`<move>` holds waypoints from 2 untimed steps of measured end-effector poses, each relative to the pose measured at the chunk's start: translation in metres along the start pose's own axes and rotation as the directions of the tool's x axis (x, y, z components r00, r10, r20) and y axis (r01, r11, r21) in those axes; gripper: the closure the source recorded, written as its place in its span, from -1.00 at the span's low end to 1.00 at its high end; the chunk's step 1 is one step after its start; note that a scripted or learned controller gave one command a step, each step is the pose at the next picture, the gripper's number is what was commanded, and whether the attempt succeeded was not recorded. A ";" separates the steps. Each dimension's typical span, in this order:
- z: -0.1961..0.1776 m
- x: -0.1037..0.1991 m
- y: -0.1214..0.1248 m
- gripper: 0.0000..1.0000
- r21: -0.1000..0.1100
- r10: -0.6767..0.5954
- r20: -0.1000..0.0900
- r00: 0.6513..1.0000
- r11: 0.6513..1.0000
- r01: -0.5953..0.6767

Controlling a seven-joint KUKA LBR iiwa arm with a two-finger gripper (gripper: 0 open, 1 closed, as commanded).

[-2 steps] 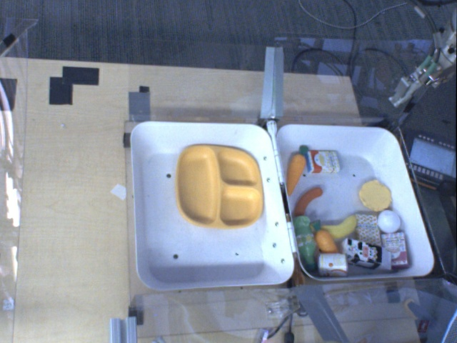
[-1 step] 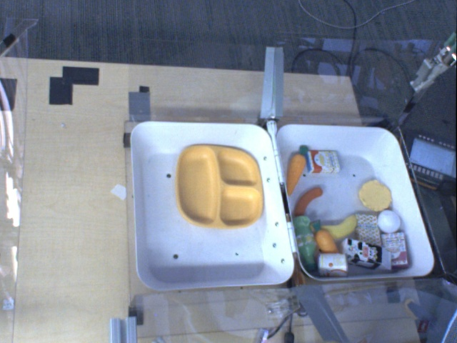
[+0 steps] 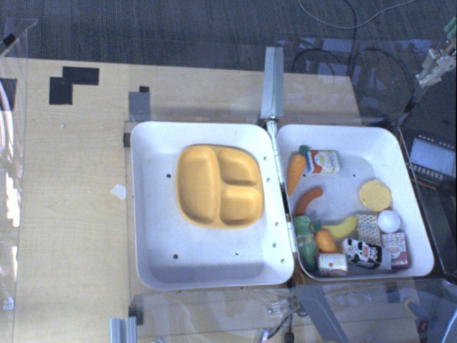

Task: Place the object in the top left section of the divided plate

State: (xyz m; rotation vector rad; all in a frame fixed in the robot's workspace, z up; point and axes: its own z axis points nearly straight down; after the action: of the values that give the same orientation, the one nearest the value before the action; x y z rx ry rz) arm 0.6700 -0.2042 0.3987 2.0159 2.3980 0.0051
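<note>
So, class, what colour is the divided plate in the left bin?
Yellow: the plate shows best in the camera view, sitting in the white left bin.

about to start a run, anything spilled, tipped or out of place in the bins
Nothing looks spilled or damaged. The yellow divided plate sits flat in the left bin. The toy foods are all inside the right bin, crowded toward its near edge, and the carrot leans against the wall between the bins.
</note>
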 end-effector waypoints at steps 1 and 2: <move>-0.013 0.001 0.002 1.00 -0.008 -0.008 0.005 1.000 1.000 0.008; -0.026 0.003 0.004 1.00 -0.017 -0.015 0.010 1.000 1.000 0.015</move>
State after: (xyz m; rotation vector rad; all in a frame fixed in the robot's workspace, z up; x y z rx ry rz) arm 0.6735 -0.2004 0.4251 1.9854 2.3988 0.0152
